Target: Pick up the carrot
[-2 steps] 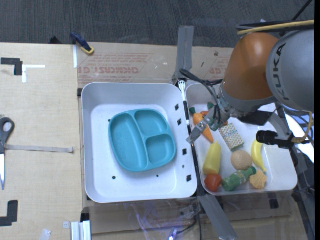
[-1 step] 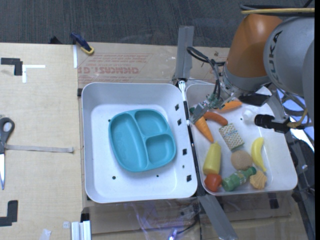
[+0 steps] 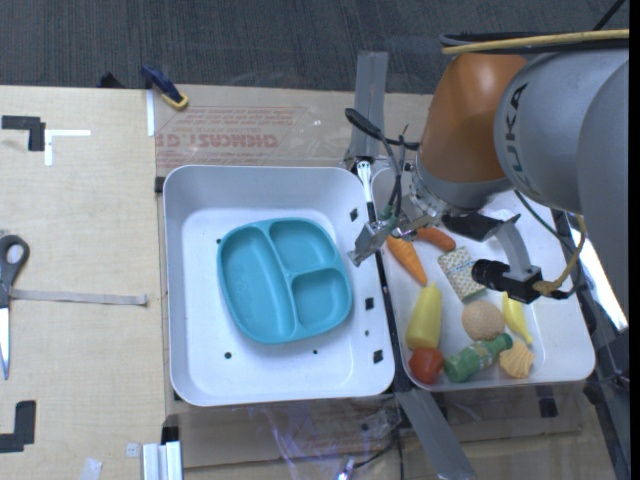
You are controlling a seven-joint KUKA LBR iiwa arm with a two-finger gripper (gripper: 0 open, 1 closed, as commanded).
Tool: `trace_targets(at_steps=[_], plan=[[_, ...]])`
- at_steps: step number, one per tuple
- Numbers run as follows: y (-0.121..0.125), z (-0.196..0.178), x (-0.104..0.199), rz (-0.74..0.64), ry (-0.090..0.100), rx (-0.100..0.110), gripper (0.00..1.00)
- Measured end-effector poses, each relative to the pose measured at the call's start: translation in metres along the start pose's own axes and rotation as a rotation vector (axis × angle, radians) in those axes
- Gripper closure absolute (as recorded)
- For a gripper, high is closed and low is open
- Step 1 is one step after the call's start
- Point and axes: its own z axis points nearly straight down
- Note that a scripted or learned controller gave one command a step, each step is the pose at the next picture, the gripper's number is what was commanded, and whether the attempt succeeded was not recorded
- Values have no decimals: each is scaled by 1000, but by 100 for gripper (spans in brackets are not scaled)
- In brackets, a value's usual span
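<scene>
Two carrots (image 3: 404,256) (image 3: 436,237) beside tool (image 3: 385,230), grip state unclear; one blue plate (image 3: 285,280).

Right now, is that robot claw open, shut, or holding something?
Gripper: cannot be told; it sits at the upper end of the carrot in the right bin.

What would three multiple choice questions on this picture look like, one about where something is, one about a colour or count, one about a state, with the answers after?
1. Where does the carrot lie?
A. In the right bin, near the gripper
B. On the plate
C. On the bench, outside both bins

2. What colour is the divided plate?
A. Red
B. Blue
C. Yellow

3. How many compartments does the divided plate have?
A. Two
B. Five
C. Three

Answers:
1 A, the carrot lies in the right bin just below the gripper.
2 B, the plate in the left bin is blue.
3 C, its ridges mark out three sections.
</scene>
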Motion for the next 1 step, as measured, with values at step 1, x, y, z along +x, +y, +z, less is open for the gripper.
trace_targets(at_steps=[1], plan=[[0, 0, 0, 0, 0, 0, 0]])
